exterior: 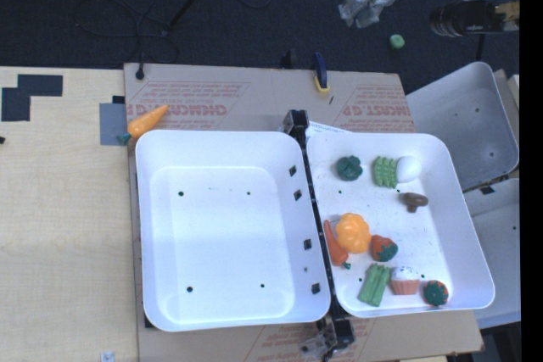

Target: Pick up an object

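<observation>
1. Where the pale wooden bench (59, 225) fills the left of the camera view, a few dark blue-grey patches lie on its surface, and a sheet of brown cardboard (254, 97) sits under both bins.
2. An orange toy carrot (146, 121) lies on the cardboard, just outside the far left corner of the left bin.
3. The left bin (222, 229) is a shallow white tray with small dark holes in its floor.
4. A row of black clips (299, 174) runs along the seam where the two bins meet.
5. The right bin (450, 216) holds all the toy food:
   - a yellow-orange pepper (353, 233) near the seam, touching a red-orange piece (333, 243) on its left;
   - a small red-and-green piece (383, 248) just right of the pepper;
   - a green oblong piece (373, 285) near the front, beside a small cupcake (405, 281);
   - a dark green round piece (436, 292) in the front right corner;
   - a dark green broccoli-like piece (348, 168) toward the back;
   - a light green ridged piece (385, 171) touching a white egg (408, 168);
   - a brown mushroom-like piece (414, 201) just in front of the egg.
6. The gripper (366, 0) hangs high over the dark floor beyond the bins, well apart from every object; nothing sits between its fingers, but whether they are spread or closed cannot be told.
7. A small green object (396, 41) lies on the dark floor near the gripper.
8. A grey metal plate (462, 127) leans beside the right bin.
</observation>
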You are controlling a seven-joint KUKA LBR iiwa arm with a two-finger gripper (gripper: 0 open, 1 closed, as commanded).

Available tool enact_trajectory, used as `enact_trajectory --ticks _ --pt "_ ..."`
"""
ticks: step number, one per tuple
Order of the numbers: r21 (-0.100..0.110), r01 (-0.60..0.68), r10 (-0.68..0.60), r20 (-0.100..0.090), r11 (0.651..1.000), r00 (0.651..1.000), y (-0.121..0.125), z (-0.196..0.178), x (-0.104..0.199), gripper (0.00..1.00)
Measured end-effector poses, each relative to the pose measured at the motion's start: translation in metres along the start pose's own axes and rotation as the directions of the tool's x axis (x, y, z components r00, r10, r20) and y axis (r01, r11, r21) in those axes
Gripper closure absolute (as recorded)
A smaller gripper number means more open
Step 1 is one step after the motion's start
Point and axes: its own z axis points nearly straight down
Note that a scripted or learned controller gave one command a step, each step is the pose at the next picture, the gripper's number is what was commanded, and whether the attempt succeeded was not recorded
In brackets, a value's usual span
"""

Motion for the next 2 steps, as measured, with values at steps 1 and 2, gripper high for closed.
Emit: enact_trajectory --ticks 1,2 --pt "0.033 0.005 -0.005 0.002 0.999 1.0 -0.029 0.133 0.079 1.0" --pt "0.029 0.003 -0.003 0.003 1.0 1.0 -0.017 0.232 0.148 1.0"
